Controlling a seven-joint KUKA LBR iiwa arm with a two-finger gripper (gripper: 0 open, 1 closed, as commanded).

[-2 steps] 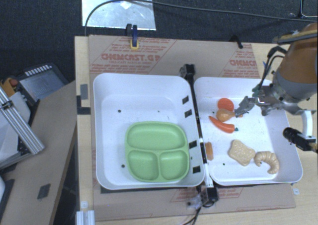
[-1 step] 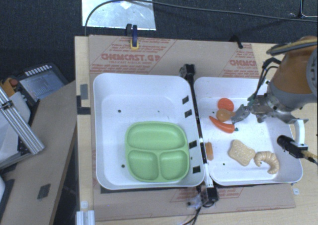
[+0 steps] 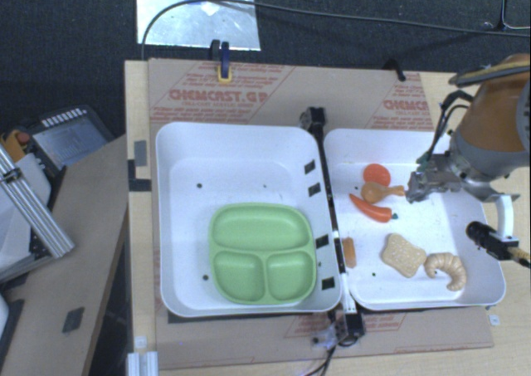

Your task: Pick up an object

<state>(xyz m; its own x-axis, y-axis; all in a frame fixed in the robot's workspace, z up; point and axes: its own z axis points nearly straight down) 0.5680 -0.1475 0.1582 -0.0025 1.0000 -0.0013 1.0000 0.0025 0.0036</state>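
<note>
The grey arm with its orange band is reaching in from the right and hanging its dark two-finger gripper low over the right-hand shallow white bin, and the tip is sitting right at the end of a small tan pear-shaped toy, though from here I cannot tell if it is touching or gripping it. That toy is lying between a round orange-red tomato-like piece and a long red-orange chilli-shaped piece, while a tan bread-slice toy and a pale croissant-shaped toy are resting nearer the front of the same bin. In the left-hand white bin a light green three-section plastic plate is lying flat.
</note>
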